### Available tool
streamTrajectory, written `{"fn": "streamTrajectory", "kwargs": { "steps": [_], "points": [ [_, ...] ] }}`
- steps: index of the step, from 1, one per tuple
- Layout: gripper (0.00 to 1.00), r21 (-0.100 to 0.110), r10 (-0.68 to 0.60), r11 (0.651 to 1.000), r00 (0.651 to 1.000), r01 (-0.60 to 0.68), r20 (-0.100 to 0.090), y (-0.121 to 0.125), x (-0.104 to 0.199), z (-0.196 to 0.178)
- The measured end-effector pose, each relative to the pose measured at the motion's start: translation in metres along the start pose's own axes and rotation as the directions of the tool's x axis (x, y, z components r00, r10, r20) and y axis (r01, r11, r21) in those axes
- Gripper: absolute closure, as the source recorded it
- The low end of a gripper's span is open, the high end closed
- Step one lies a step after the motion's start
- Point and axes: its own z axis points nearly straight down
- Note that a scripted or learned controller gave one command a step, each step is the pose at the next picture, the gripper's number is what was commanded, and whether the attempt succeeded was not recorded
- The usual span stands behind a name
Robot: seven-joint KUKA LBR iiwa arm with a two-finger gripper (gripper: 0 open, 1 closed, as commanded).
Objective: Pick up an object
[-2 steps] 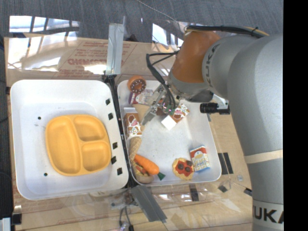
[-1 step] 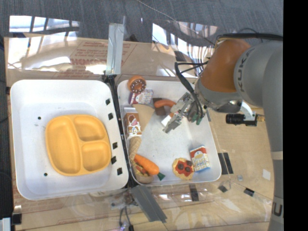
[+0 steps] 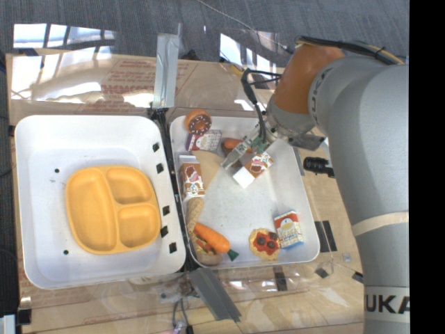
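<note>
Small red-and-white carton (image 3: 259,164), printed label facing up, tilted diagonally. Sits in upper middle of right bin (image 3: 306,207), at the tip of the gripper (image 3: 243,165). White block end pointing lower-left. Just right of orange sausage-like piece (image 3: 231,145); well apart from blue-and-red carton (image 3: 288,229) near bin's lower right corner.

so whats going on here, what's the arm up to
A grey robot arm reaches in from the right over the right bin, which holds toy food. Its hand is low in the bin's upper middle, by a small white carton; whether it grips anything is unclear. A carrot, a pizza slice and a small box lie near the front. The left bin holds a yellow tray.
</note>
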Motion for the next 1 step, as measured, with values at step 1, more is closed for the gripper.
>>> {"fn": "streamTrajectory", "kwargs": {
  "steps": [1],
  "points": [
    [0.0, -0.002, 0.41, 0.912, 0.912, -0.41, -0.003, -0.0428, 0.0142, 0.0065]
  ]
}}
